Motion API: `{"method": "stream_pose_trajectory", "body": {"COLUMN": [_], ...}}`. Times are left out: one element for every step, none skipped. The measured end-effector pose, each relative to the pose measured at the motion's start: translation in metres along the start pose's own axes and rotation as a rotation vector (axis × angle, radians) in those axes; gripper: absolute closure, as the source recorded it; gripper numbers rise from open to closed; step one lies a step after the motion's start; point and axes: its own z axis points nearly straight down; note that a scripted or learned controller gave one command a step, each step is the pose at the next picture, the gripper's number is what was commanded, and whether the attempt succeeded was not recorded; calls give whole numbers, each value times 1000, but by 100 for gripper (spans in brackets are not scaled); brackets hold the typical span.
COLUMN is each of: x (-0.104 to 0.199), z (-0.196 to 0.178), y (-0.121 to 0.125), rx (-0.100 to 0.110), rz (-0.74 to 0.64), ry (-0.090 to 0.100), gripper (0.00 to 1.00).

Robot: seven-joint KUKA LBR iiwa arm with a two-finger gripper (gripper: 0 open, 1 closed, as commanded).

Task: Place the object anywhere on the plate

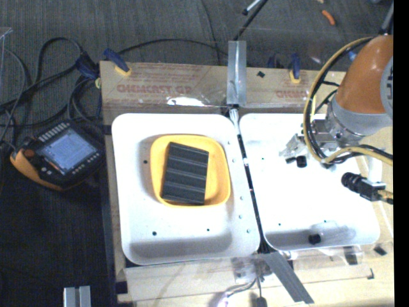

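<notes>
Dark ridged block lies on yellow plate; placement looks complete. Gripper state indiscernible; it need only stay clear.

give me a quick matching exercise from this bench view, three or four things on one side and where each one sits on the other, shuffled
Things:
1. dark ribbed block
2. yellow plate
3. gripper
4. handheld controller

Places:
A. over the right bin
B. on the floor left of the bench
C. lying on the plate
D. in the left bin

Pairs: 1-C, 2-D, 3-A, 4-B
</notes>
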Motion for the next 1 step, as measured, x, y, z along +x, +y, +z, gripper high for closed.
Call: {"method": "stream_pose_trajectory", "body": {"x": [0], "z": [0], "y": [0], "rx": [0], "rz": [0], "ry": [0], "gripper": [0]}}
